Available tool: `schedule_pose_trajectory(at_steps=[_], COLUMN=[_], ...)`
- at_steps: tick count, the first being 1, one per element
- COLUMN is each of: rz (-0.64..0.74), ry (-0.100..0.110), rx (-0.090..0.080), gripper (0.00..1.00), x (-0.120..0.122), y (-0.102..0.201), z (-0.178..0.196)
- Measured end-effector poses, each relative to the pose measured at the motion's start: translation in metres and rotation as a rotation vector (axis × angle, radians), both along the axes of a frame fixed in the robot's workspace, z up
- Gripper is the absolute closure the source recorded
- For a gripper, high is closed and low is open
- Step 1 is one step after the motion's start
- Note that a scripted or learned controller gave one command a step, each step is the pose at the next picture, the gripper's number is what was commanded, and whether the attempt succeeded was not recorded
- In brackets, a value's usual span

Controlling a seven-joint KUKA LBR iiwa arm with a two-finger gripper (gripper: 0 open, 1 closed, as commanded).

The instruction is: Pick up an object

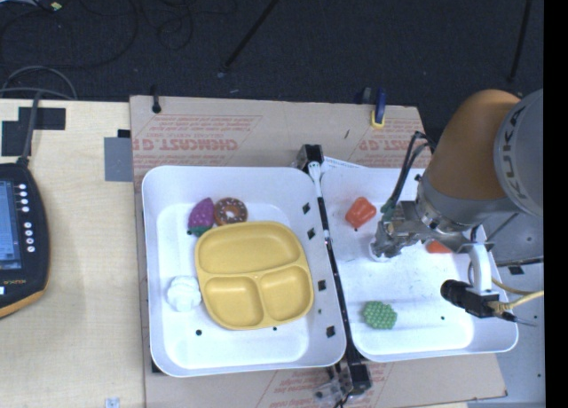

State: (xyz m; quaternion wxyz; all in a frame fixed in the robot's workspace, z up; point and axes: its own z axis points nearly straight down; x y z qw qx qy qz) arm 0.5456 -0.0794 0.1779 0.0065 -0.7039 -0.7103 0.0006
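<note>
Two white bins sit side by side on a cardboard sheet (266, 136) printed with mirrored lettering, unreadable. At far left a handheld controller (16, 238) is cut off by the edge. The left bin (160, 309) holds a yellow divided plate (253, 273), a purple toy (201, 215), a small doughnut (231, 211) and a white object (183, 292), hard to make out against the bin. The right bin (417, 331) holds an orange toy (359, 213), a green ball (379, 314) and a red item (437, 247) mostly hidden behind the arm. The gripper (383, 248) hangs low beside the orange toy; nothing is visibly pinched. The arm (484, 153) reads "KUK", cut off.
</note>
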Motion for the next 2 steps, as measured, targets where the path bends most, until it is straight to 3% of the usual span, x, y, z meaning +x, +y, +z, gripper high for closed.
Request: schedule_pose_trajectory(at_steps=[1, 2], rz=[-0.002, -0.005], ry=[-0.012, -0.020], rx=[-0.004, -0.006], gripper=[1.00, 1.00], x=[-0.031, -0.036], y=[0.065, 0.101], z=[0.067, 0.178])
